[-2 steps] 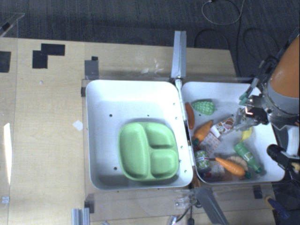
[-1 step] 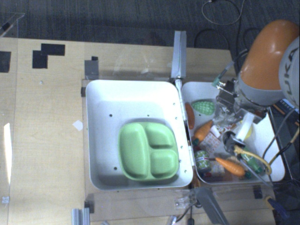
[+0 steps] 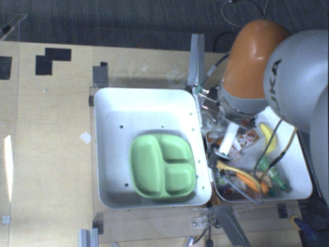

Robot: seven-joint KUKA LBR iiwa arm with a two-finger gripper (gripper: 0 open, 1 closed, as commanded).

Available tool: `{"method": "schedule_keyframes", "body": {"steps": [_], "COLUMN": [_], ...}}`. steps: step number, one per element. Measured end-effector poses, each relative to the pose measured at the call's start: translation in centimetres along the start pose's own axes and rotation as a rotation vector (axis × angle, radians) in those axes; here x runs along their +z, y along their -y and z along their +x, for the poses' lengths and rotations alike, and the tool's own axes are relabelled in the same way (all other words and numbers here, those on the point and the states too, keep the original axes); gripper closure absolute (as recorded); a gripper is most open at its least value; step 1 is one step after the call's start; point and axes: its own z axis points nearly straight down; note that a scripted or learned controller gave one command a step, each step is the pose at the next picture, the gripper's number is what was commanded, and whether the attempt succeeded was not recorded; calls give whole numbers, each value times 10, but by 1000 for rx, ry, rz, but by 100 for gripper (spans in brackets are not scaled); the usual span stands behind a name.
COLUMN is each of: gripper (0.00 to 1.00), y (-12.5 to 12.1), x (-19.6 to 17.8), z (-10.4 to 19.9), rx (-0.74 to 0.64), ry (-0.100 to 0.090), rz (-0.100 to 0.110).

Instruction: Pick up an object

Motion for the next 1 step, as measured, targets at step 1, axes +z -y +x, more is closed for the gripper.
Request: {"method": "schedule_keyframes", "body": {"steps": [1], "gripper": [100], "y": [-16], "x": [69], "z": [-46], "rx": [-9], "ry": [1], "rz": [1]}}
